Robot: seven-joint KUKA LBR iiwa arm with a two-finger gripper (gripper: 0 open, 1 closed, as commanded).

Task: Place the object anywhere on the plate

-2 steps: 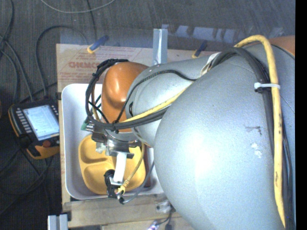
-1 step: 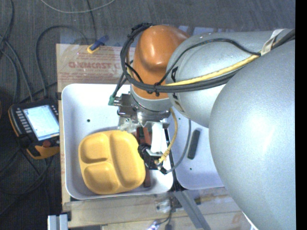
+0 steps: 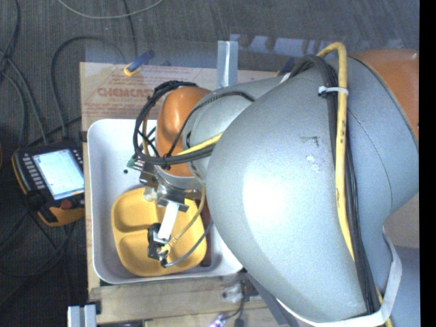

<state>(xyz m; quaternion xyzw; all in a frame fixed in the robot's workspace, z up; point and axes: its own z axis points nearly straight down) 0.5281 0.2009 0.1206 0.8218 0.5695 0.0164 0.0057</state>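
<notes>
A yellow plate [image 3: 133,234] with raised dividers lies in the near half of the left white bin [image 3: 102,155]. My gripper [image 3: 167,201] hangs over the plate's right part, below the orange band [image 3: 178,111] of the wrist. The grey arm [image 3: 300,196] covers the right side of the plate, and the wrist and cables hide the gripper's tips. Whether anything is held there cannot be made out.
The arm's bulk hides the bench to the right of the left bin. A hand-held control pendant [image 3: 53,176] lies on the floor at left, with cables [image 3: 27,94] around it. A brown board [image 3: 112,90] sits behind the bin, with a small blue and yellow item [image 3: 137,61] on its far edge.
</notes>
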